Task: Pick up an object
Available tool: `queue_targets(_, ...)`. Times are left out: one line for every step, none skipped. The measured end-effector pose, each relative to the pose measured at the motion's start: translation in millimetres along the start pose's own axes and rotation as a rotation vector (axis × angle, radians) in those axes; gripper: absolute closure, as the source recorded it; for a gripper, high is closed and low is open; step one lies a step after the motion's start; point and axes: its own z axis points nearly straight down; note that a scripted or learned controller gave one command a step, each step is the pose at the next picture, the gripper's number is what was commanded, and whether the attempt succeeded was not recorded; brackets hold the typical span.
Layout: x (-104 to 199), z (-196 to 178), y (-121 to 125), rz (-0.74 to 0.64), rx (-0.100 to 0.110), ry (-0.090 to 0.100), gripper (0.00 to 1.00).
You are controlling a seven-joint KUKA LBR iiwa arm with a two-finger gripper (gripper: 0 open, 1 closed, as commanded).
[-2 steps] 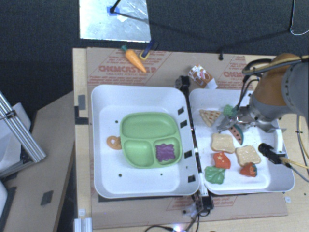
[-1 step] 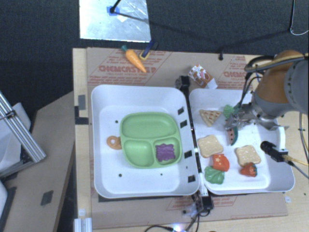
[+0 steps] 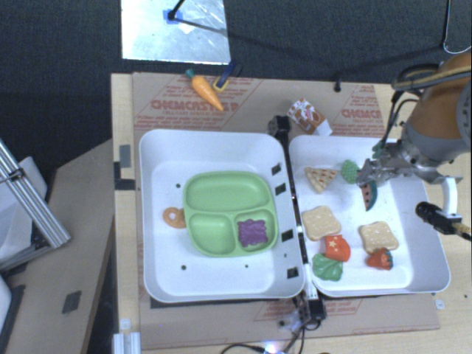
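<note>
Watermelon slice [image 3: 368,195], a thin wedge with a red face and dark green rind, hangs just below the gripper [image 3: 371,172] and seems caught at its upper end by the metal fingers, though the grip point is too small and dark to confirm; whether the fingers are spread or pressed together cannot be told. The slice sits over the right bin [image 3: 420,231], a shallow, smooth white plastic tray with rounded corners.

Just left of the gripper lies a knobbly green broccoli piece [image 3: 349,171], and further left a tan waffle-textured wedge [image 3: 321,178]. Below the gripper are two toast slices, one [image 3: 320,222] to the lower left and one [image 3: 378,236] nearly straight below. A glossy red tomato [image 3: 337,248], a leafy green vegetable [image 3: 327,267] and a strawberry [image 3: 380,258] lie lower still.

Far to the left, the left bin [image 3: 158,198] holds one matte green three-compartment plate [image 3: 221,212] with a purple bunch of grapes [image 3: 253,231] in its lower right section, and a small orange ring [image 3: 175,217] beside it.

Above both bins, on the cardboard, lie a carrot [image 3: 206,91] and a small packaged snack [image 3: 307,116]. The arm [image 3: 439,109] is cut off at the right edge.
</note>
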Motion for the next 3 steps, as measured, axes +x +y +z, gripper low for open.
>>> queue_targets(-8, -46, 1, 0.001, 0.0, -0.001, 1.0)
queue_targets(-8, -66, 2, 0.0, 0.002, 0.001, 1.0)
queue_targets(43, -76, 13, -0.006, 0.003, 0.002, 1.0)
